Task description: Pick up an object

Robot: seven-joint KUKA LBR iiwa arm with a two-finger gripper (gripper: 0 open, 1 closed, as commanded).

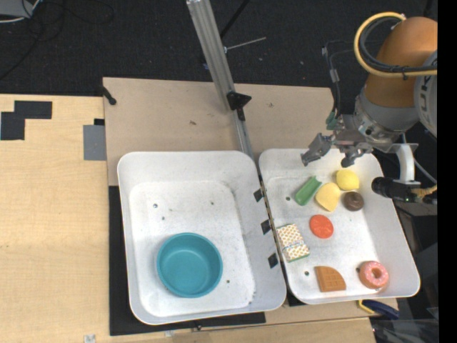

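Observation:
My gripper [334, 153] hovers over the far end of the right bin [400, 252], open, with nothing between its fingers. One dark finger [313, 153] points left and the other sits just above a yellow ball [348, 179]. Below the gripper lie a green block [308, 190], a pale yellow wedge [328, 196] and a small brown ring [353, 201]. Nearer the front are a red-orange round piece [321, 226], a checkered packet [292, 241], an orange-brown slice [329, 279] and a pink donut [373, 274].
The left bin [143, 184] holds a teal bowl [188, 264] at its front. A metal rail [217, 56] slants down from the back to the ridge between the bins. Black clips [265, 226] line that ridge.

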